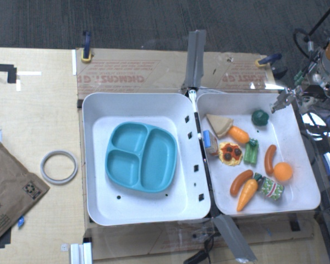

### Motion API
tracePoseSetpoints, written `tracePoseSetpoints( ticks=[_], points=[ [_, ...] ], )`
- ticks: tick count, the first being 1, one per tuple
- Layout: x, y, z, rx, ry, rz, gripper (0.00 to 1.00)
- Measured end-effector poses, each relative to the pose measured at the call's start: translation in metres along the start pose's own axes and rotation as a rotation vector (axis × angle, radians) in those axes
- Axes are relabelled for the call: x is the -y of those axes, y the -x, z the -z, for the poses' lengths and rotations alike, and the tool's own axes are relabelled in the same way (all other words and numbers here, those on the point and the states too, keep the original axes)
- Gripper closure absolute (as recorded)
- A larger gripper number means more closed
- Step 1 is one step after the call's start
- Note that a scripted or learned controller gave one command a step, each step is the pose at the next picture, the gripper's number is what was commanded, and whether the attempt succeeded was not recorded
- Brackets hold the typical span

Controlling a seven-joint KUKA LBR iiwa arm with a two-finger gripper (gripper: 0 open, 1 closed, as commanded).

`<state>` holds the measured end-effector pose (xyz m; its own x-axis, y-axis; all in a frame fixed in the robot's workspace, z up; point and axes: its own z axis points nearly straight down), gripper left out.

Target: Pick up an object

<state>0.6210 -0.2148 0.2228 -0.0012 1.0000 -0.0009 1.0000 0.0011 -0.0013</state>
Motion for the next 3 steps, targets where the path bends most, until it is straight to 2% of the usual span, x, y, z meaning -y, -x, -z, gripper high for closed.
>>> tracePoseSetpoints(
  ticks=[1,2,3],
  points=[
    [-0.028,-0.037,-0.1,0.0,0.0,0.15,0.0],
    [0.012,-0.078,-0.13,0.0,0.002,0.459,0.0],
    [0.012,-0.076,-0.121,0.001,0.005,0.454,1.0]
  ],
)
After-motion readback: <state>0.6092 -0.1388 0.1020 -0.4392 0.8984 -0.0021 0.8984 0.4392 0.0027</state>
